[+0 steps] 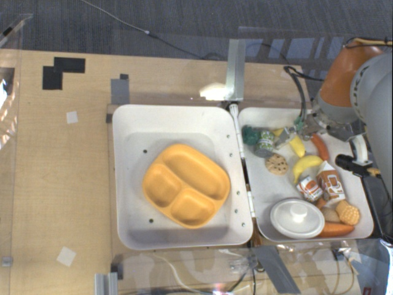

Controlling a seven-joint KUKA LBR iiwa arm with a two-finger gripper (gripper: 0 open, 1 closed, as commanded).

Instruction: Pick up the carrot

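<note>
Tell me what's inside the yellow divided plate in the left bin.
The yellow divided plate in the left bin shows three bare compartments, no food in any. What lies under the plate is covered.

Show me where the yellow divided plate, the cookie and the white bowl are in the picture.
yellow divided plate (186, 184): camera view, central ridge between its compartments.
cookie (277, 163): camera view, middle of its top face.
white bowl (297, 217): camera view, raised centre.

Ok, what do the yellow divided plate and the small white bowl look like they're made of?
The divided plate looks like moulded plastic with a matte finish: uniform yellow-orange colour, soft rounded dividers, no sharp glare. The white bowl seems to be smooth plastic too, slightly glossier, with a faint sheen on its rim; glazed ceramic can't be ruled out.
</note>
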